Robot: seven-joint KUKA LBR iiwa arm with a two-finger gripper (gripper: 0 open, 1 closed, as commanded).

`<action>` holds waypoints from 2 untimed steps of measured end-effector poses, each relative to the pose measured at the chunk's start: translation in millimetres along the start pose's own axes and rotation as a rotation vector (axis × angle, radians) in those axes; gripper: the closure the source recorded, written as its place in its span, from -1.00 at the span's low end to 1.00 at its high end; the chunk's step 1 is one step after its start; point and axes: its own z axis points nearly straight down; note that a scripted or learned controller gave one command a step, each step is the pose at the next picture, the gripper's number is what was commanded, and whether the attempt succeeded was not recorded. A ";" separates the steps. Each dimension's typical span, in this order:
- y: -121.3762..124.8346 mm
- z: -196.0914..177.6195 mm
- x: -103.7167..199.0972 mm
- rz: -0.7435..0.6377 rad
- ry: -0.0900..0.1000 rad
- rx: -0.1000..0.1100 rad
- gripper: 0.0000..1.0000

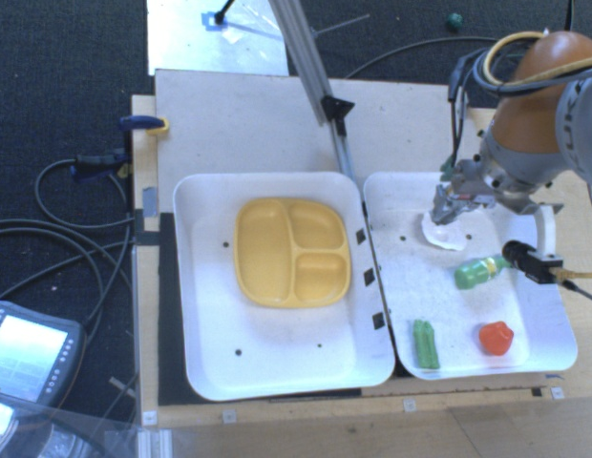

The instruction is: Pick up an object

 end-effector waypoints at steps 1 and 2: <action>8.3 -14.6 55.7 -0.005 0.002 0.000 1.00; 13.1 -25.4 109.8 -0.005 0.003 0.001 1.00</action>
